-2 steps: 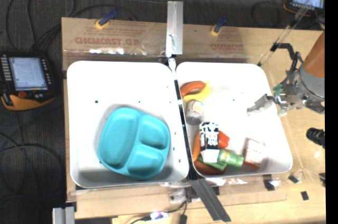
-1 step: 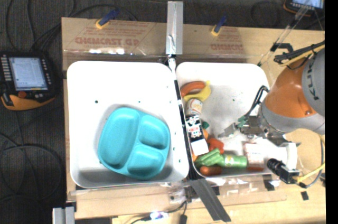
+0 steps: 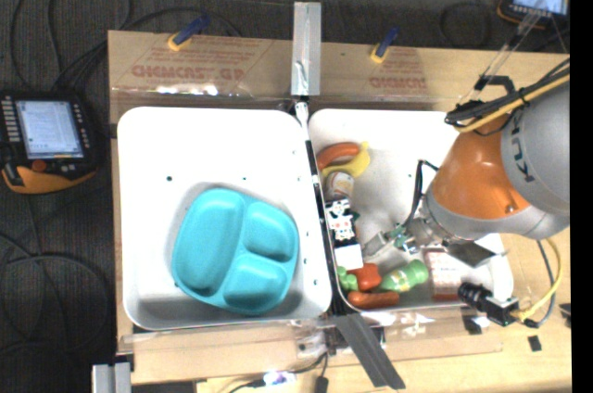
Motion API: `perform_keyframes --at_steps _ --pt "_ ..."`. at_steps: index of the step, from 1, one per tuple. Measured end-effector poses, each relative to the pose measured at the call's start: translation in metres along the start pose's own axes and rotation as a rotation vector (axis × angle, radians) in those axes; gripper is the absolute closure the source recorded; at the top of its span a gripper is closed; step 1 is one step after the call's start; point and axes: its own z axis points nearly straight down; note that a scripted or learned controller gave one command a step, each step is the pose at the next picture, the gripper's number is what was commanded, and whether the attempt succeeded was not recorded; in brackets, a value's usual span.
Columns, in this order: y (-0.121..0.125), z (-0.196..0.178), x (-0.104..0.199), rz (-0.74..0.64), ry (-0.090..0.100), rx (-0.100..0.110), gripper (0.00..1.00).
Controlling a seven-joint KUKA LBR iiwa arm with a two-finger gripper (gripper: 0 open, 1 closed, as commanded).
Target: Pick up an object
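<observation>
gripper [image 3: 400, 238] is down low in the right bin [image 3: 389, 136], whether it grips anything i cannot tell, and the nearest pick, a green bottle [image 3: 408, 274], lies just below it toward the near wall, long axis running left-right.

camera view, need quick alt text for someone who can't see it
A grey robot arm with an orange band reaches from the right into the right white bin, above a cluster of small toy foods along its left and front edges. The left white bin holds a turquoise divided tray.
</observation>
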Motion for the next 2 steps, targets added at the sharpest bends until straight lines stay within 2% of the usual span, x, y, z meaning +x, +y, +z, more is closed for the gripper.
perform_keyframes --at_steps 1,2 --pt "0.0639 0.0008 -0.0091 -0.031 0.002 0.001 0.00" --pt "0.0651 -0.0089 -0.0078 -0.030 0.006 -0.001 1.00"
